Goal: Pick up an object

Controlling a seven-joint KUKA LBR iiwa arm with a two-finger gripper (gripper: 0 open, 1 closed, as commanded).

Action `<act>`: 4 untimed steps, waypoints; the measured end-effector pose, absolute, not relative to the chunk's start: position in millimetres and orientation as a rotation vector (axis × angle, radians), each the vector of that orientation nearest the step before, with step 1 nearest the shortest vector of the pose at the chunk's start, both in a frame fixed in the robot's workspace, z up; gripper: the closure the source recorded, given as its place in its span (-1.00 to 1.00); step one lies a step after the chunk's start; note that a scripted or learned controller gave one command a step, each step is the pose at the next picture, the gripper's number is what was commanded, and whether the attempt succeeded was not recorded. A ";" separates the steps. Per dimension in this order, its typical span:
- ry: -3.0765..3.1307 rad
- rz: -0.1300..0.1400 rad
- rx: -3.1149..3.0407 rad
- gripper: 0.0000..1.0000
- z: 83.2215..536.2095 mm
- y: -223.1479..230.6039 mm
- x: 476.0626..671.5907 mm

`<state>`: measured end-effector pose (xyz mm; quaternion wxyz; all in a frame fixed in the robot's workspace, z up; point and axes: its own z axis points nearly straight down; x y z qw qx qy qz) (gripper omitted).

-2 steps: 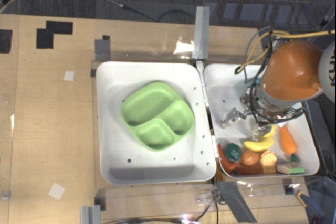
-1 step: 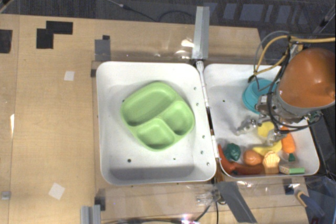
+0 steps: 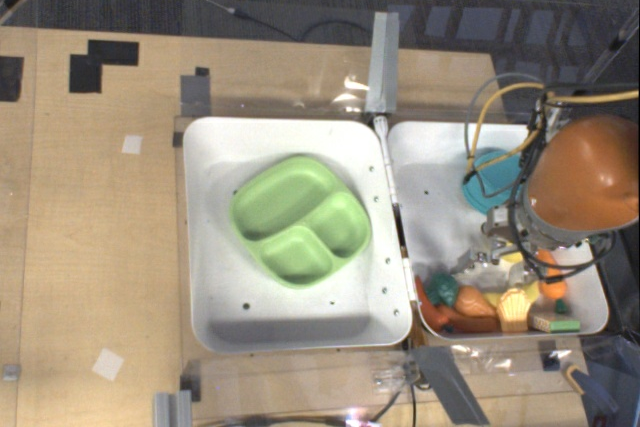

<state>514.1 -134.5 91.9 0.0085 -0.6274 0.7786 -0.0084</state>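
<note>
Two shallow white bins sit side by side on the wooden worktop [image 3: 90, 245]. Left of the right bin [image 3: 435, 215], the left bin [image 3: 215, 315] holds a green three-compartment plastic tray [image 3: 300, 218]. Small colourful plastic toy foods [image 3: 495, 303] crowd the right bin's near edge, with the tool [image 3: 497, 255] just above them; its state cannot be told.

left bin [image 3: 200, 245]: divided plate [image 3: 300, 220] | right bin [image 3: 425, 165]: toys [image 3: 490, 300] front

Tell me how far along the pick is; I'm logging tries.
Done: the arm has reached over the right bin. In hand: nothing visibly; the claw sits just above the toy pile. Left: gripping and lifting one. The green tray lies untouched.
</note>
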 end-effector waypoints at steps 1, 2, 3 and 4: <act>2.472 -0.017 -1.914 -1.00 91.0 -94.9 566.4; 2.348 -0.016 -2.067 -1.00 90.9 -128.7 559.2; 2.310 -0.020 -2.107 -1.00 91.4 -127.1 535.4; 2.361 -0.011 -2.056 -1.00 89.4 -141.3 614.6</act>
